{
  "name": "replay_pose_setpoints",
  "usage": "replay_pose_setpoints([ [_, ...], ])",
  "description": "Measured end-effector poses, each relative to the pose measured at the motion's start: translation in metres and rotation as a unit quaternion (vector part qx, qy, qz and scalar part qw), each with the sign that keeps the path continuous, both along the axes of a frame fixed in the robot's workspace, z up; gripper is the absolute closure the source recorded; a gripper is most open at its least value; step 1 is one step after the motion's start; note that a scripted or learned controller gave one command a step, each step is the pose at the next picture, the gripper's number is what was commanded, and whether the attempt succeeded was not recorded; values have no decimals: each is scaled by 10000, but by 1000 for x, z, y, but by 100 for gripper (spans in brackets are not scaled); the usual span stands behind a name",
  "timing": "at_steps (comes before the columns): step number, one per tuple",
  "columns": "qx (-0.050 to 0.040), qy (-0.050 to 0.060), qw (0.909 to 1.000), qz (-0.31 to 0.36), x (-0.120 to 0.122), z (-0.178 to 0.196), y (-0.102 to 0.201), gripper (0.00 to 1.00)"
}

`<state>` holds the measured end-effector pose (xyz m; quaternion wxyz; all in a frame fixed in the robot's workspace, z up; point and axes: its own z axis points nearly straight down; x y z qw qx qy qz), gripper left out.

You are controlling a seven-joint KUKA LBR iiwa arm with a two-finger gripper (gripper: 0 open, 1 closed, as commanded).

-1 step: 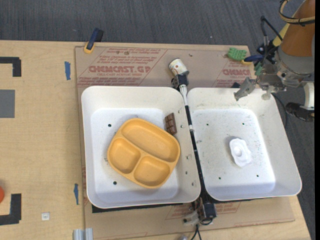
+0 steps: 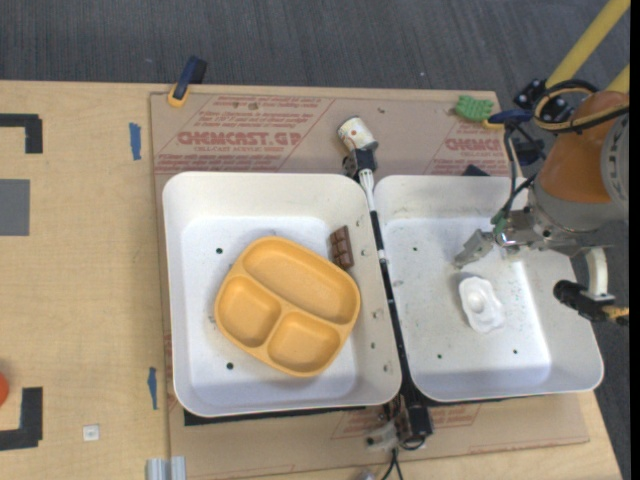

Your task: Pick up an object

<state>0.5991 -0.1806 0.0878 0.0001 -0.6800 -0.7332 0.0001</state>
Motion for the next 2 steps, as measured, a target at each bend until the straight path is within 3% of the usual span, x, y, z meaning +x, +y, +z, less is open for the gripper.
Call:
replay_pose_setpoints([
  [1, 3, -3, 9949, 1013, -61, -3, 16, 0],
  [2, 3, -14, 9476, 3195, -65, -2, 70, 0],
])
